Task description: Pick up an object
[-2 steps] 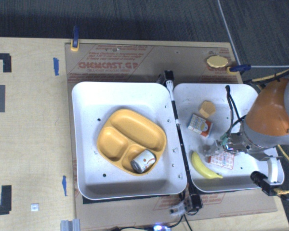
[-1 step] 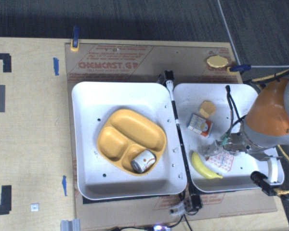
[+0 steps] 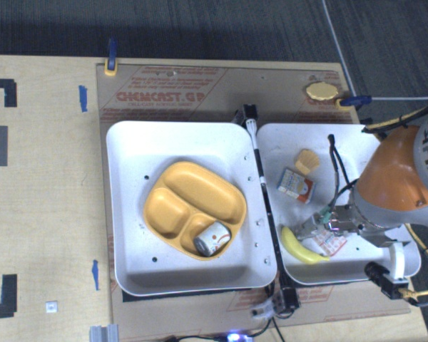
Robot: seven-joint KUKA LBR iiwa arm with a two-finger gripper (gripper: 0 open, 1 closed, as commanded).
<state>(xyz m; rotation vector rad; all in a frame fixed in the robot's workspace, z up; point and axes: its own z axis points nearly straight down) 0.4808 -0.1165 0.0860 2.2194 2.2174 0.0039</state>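
Camera view: claw [image 3: 327, 226] low in right bin [image 3: 357, 137], lower right of frame, over banana [image 3: 299, 248] and crinkled packet [image 3: 332, 244]. Finger state: cannot tell. Nothing visibly lifted; pick judged not yet done. Yellow tray [image 3: 192, 205] sits in left bin [image 3: 128, 191].

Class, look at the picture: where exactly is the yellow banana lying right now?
The yellow banana lies in the right-hand white bin, near its front-left corner, just below the arm's tool and in front of the small colourful carton.
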